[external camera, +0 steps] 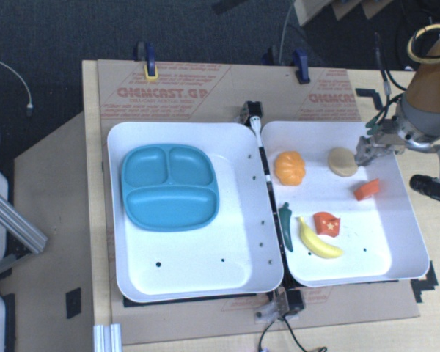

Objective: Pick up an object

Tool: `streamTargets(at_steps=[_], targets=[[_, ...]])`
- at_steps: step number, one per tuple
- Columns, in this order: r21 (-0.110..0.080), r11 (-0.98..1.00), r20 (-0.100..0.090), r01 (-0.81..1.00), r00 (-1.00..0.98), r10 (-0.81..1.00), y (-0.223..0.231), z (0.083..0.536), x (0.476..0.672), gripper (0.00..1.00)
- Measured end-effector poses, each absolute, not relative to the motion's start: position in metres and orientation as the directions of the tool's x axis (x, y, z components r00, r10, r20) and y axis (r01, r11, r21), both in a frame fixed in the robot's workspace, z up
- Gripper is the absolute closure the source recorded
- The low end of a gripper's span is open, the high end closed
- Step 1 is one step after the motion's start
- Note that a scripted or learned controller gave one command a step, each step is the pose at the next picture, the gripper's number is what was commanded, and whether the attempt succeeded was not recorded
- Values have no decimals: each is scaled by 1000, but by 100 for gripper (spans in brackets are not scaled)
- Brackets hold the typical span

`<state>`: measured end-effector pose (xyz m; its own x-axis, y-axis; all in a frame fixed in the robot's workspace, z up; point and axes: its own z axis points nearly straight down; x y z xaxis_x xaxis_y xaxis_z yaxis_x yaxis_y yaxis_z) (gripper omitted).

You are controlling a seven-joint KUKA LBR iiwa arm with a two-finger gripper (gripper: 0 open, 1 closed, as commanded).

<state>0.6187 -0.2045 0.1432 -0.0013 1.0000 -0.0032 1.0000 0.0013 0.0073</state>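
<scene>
The right bin [396,262] holds an orange fruit [290,167], a tan round piece [342,162], a red-orange wedge [367,190], a red block with a pale star [326,224], a yellow banana [320,242] and a dark green pepper [285,226]. My gripper [368,151] hangs over the bin's back right part, just right of the tan piece and above the wedge. Nothing shows between its fingers.
The left bin [205,270] bears a blue divided plate [170,186]. A black divider with clips [262,160] runs between the bins. The cardboard base [205,83] carries blue clamps [149,59] at its far edge.
</scene>
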Motion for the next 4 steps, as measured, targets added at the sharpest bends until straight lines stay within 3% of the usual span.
streamTargets(at_steps=[2, 4], targets=[[9, 1, -4, 1000, -1, 1000, -210, 265, 607, 100], [0, 6, 1, 1000, -6, 1000, -111, 272, 617, 100]])
